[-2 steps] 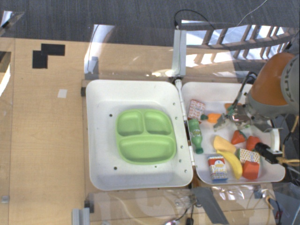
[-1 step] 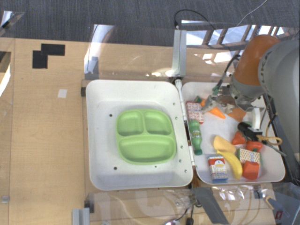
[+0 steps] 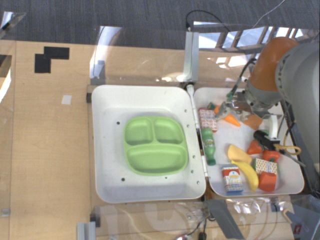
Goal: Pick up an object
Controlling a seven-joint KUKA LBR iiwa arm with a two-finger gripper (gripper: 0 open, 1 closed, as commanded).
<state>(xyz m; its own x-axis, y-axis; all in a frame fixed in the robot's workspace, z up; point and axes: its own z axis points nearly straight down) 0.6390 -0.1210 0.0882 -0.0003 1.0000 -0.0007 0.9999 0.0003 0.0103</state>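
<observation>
No readable text from where I stand.
The small red-and-white box (image 3: 232, 178) and the printed packet (image 3: 207, 120) in the right bin (image 3: 295, 184) carry markings, but they are too blurred to make out.

Both bins are white: the left bin (image 3: 107, 184) carries a light green divided plate (image 3: 155, 145), while the right bin (image 3: 295, 184) mixes a yellow banana (image 3: 243, 162), a green bottle (image 3: 208, 146), an orange carrot (image 3: 231, 119), and a red-and-white carton (image 3: 232, 177). The surface (image 3: 45, 149) is pale tan wood marked with black blocks (image 3: 49, 58). The arm (image 3: 295, 74) is grey with an orange band (image 3: 269, 64).
</observation>
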